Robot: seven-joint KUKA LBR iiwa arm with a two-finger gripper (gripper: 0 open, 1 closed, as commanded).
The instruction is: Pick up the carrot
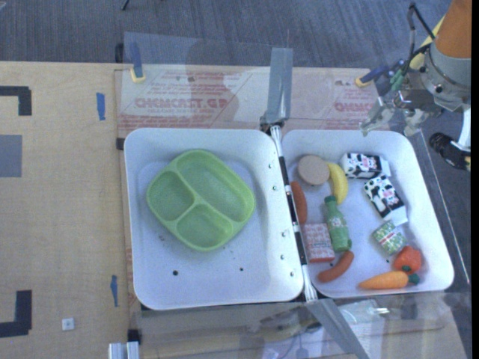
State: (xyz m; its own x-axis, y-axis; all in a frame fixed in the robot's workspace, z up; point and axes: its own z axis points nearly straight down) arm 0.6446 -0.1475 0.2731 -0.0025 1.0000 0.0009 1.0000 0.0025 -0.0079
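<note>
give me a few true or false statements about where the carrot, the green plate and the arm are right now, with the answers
1. The carrot lies in the right bin, near its front edge. True.
2. The green divided plate sits in the right bin among the toy food. False: it sits in the left bin.
3. The gripper is clamped around the carrot. False: it is at the far right corner of the right bin, well apart from the carrot.
4. A green bottle lies in the right bin, beside a banana. True.
5. The carrot's orange body points towards the left bin. True: its green end is on the side away from it.
</note>
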